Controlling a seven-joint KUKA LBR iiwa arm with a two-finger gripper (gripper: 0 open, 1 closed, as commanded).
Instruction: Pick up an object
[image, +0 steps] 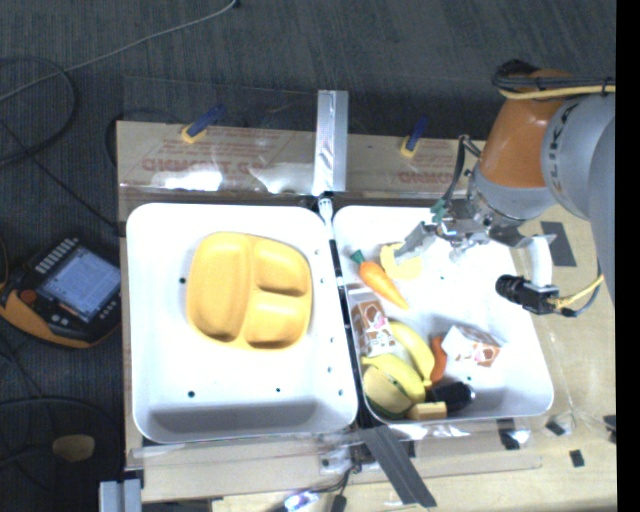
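My gripper (438, 242) hangs over the far part of the right bin (520, 330), open, with nothing between its fingers. Its left finger (414, 243) reaches toward a pale yellow slice (402, 264) lying beside an orange carrot (383, 283). Nearer the front lie yellow bananas (395, 365), a small white and brown carton (470, 348), a printed card (368, 322), a thin orange piece (438, 358) and a black object (456, 393).
The left bin (160, 380) holds a yellow sectioned plate (248, 290). A raised divider (340, 300) separates the two bins. A black camera unit (525, 290) sticks out from the wrist over the right bin's right side.
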